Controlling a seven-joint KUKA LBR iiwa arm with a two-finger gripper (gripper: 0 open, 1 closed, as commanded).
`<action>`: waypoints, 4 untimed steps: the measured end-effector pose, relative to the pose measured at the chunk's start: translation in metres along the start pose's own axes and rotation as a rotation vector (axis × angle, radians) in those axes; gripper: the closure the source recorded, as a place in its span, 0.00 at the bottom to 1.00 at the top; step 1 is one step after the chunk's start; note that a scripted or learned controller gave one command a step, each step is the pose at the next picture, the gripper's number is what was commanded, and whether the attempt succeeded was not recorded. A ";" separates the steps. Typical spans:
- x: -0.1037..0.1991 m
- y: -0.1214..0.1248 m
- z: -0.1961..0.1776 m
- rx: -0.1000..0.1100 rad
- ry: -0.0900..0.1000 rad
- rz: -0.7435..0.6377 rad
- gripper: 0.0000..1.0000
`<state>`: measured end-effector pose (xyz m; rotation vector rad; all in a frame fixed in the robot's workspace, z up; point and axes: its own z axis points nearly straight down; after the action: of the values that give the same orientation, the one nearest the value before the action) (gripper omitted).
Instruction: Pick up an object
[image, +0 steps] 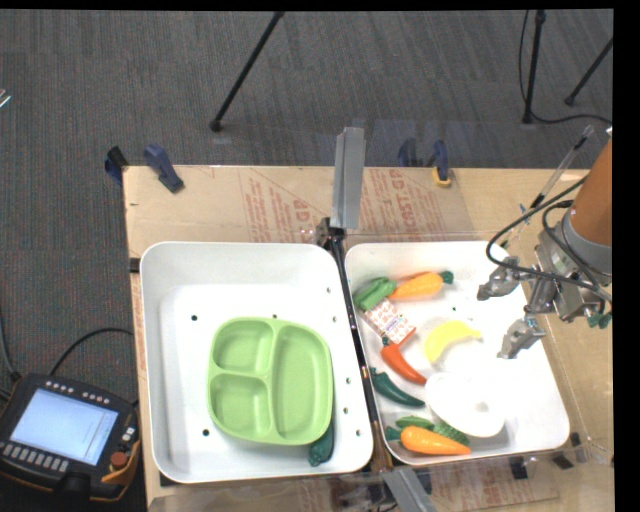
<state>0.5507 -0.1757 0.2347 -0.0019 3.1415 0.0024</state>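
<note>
gripper: hanging over the right bin's far-right part, fingers standing apart w/ nothing btwn them, coming in from the arm at the right edge.
banana: yellow, lying just left of the gripper, not touching it.
white plate: sitting below-left of the gripper, near, just under the banana.
carrot, upper: lying left & a bit up from the gripper, beside a green veg.
small packet: red/white, resting well left of the gripper.
red pepper: lying left & lower than the gripper, next to a dark green pepper.
carrot, lower: lying well below-left, at the bin's near wall.
green tray: 3 compartments, sitting far left of the gripper in the left bin; dark green item touching its near-right corner.
</note>
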 end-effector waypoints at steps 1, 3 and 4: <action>0.004 0.052 0.080 -0.002 0.008 0.013 0.00; 0.026 0.095 0.147 0.000 0.001 0.158 0.00; 0.027 0.089 0.148 0.001 0.000 0.429 0.00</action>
<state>0.5234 -0.0870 0.0872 0.6668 3.0698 0.0009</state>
